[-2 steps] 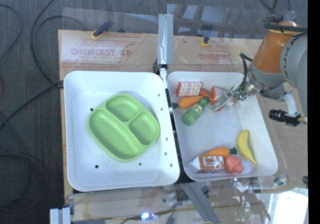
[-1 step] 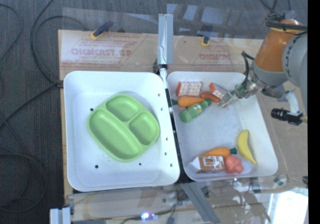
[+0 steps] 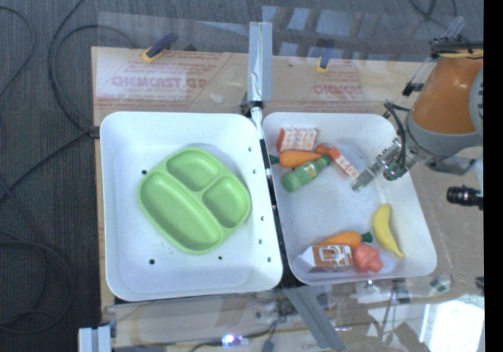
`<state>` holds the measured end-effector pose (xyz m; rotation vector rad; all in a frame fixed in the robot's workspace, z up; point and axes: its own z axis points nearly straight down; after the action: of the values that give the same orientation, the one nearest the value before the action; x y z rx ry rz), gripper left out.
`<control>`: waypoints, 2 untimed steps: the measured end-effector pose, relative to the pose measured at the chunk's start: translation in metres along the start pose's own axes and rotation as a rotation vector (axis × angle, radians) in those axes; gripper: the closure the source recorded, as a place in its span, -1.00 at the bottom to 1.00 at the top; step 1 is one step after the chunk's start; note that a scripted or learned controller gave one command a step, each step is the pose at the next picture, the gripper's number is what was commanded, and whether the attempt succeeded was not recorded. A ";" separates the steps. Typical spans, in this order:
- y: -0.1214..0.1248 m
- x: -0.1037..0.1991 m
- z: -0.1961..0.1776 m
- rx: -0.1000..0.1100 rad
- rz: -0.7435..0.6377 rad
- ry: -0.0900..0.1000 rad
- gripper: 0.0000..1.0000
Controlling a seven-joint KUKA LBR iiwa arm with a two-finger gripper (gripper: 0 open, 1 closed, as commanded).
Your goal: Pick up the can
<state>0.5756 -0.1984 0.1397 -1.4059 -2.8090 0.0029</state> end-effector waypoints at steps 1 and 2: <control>0.050 -0.039 -0.070 -0.001 0.137 0.001 1.00; 0.050 -0.039 -0.070 -0.002 0.137 -0.001 -1.00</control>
<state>0.6394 -0.1995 0.2095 -1.5954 -2.7074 0.0012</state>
